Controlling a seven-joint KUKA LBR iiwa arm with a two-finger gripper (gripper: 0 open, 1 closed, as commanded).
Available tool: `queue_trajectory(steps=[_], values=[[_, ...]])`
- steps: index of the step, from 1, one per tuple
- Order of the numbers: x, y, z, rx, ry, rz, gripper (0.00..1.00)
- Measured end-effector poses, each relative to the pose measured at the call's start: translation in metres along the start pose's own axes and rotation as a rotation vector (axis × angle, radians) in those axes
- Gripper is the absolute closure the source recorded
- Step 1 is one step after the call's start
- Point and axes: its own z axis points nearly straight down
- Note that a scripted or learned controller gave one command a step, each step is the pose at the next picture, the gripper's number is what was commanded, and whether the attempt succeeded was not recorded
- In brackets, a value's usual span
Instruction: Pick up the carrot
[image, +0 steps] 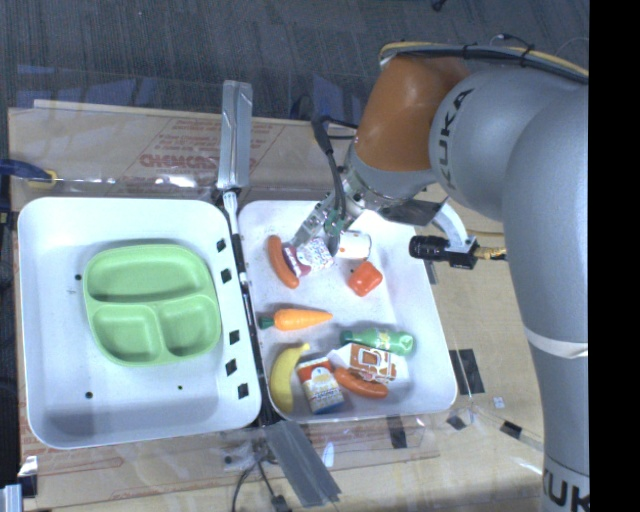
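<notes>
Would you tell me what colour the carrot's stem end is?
Green; the carrot has an orange body with a small green stem tip at its left end, in the camera view.

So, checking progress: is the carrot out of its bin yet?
No, still in. The carrot lies flat on the floor of the right bin, with the gripper above it near the hot dog.

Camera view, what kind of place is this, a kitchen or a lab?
Most likely a robotics lab bench, not a kitchen: a grey industrial arm reaches over two taped-down white bins, the food looks like toys, such as the carrot and banana, and a green divided tray.
</notes>
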Motion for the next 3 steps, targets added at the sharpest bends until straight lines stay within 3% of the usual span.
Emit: queue_trajectory(steps=[1, 2, 3], values=[[0.0, 0.0, 0.0, 0.0, 0.0, 0.0, 0.0], [0.053, -0.04, 0.003, 0.001, 0.002, -0.109, 0.0], [0.109, -0.053, 0.003, 0.002, 0.004, -0.25, 0.0]])
